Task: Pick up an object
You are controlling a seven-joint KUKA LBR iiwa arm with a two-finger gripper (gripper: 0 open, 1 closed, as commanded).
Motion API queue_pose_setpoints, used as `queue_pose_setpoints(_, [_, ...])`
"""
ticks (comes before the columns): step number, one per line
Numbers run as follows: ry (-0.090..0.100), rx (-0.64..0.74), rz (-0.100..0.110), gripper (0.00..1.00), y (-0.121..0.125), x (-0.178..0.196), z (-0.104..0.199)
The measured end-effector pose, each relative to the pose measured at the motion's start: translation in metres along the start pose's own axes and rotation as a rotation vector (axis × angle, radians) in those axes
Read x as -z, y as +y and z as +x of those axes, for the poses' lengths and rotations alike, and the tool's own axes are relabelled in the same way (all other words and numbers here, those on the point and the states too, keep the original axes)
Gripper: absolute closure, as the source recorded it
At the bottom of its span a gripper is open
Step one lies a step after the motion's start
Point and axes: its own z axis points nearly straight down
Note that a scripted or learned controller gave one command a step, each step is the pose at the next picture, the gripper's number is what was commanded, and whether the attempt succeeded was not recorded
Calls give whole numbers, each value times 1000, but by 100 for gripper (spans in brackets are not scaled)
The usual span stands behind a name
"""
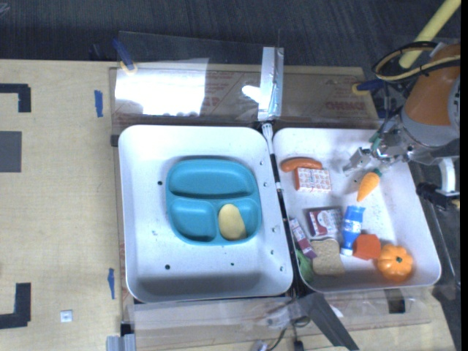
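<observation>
The table (51, 218) carries two white bins; its print near the top is too blurred to read. The left bin (139, 269) holds a blue tray (212, 178). The arm (431, 101) enters the right bin (424, 218), its pincer (369, 159) just above the carrot (367, 184), though I cannot tell its spread.

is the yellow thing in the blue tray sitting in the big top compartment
No, the yellow lemon lies in the lower right compartment of the blue tray, in the left bin.
</observation>
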Motion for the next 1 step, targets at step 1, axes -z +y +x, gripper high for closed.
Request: queue_pose_setpoints(1, [5, 34, 4, 0, -24, -13, 4])
